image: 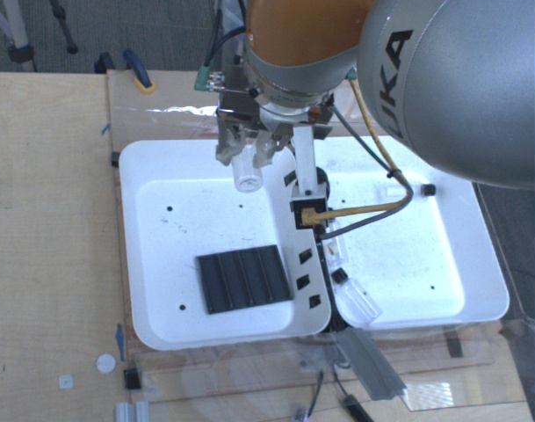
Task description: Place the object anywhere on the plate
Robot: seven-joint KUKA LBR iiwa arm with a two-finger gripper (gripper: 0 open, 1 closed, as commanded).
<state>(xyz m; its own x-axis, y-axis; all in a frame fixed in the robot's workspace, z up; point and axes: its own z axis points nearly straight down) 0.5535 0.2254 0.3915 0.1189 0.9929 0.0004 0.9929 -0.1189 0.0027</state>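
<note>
**Clear object held over the left bin, away from the dark plate**

The arm (408, 51) looms over the two bins, its bulk covering much of the bench behind them. The left bin (153, 236) bears the dark ribbed plate (243, 278) near its front. Above and behind the plate, the gripper (247, 158) appears clenched on a small clear object (247, 178) that hangs below its fingers. The object looks light, rigid and slick, best pinched across its upper body. Its transparency blurs its outline, so its exact shape is hard to tell.

Blue clamp (140, 70) on bench, white disc (104, 363) near edge
</note>
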